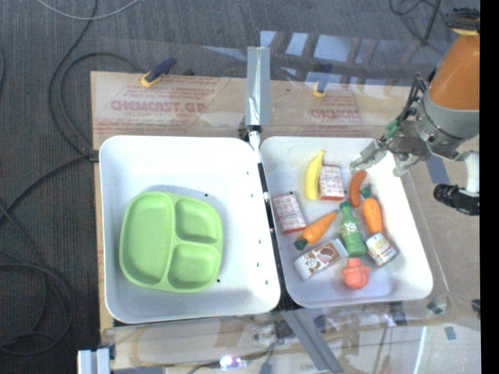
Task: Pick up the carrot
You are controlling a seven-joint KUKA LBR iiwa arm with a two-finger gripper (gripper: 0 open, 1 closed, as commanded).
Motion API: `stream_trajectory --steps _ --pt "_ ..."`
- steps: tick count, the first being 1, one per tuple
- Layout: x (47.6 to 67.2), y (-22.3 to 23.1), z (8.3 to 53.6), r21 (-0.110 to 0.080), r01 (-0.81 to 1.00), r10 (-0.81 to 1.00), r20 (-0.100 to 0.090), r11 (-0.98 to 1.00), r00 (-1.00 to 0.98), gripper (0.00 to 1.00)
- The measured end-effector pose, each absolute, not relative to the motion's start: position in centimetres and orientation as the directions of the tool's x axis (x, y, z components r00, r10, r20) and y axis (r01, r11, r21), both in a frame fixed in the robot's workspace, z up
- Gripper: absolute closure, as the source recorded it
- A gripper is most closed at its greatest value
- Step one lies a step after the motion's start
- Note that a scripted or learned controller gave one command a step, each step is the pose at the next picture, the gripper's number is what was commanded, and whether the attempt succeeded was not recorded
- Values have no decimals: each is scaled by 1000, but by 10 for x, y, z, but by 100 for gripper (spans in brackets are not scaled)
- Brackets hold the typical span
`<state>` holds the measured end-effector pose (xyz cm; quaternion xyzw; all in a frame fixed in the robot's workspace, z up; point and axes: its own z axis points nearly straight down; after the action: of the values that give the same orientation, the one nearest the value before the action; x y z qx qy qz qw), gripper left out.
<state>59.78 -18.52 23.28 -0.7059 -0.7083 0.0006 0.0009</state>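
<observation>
**Toy carrot lying among clutter in the right bin, with the arm above the far right corner**

The carrot (320,228) looks like a small plastic toy, so I judge it light and rigid, with a smooth, tapered skin that could slide out of a pinch. The safest hold is probably across the thick orange middle, fingers set crosswise to its length, not at the thin tip or the green stub.

It is orange with a short dark green top at its near-left end. It lies flat on the floor of the right bin (417,283), slanted so the tip points far and right toward a green bottle (351,231). A small red and white packet (288,213) sits just beside it on the left, and a brown and white carton (320,259) lies just on its near side. A second, stubbier carrot (372,213) lies to the right of the bottle, so the two could be confused.

The gripper (387,151) hangs over the far right edge of that bin, well apart from the carrot. Its jaws look spread, with nothing between them.

The left bin (117,154) holds a green divided tray (171,241).
</observation>
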Motion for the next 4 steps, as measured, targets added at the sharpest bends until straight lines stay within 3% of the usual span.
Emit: stream_trajectory --steps 1,2,3,4 --pt "568 -209 144 -3 999 999 -2 -47 47 0" --pt "583 -218 185 -2 999 999 -1 -36 36 0" --pt "580 -211 97 2 996 996 4 94 -94 0" --pt "579 -212 103 -3 996 996 4 93 -93 100"
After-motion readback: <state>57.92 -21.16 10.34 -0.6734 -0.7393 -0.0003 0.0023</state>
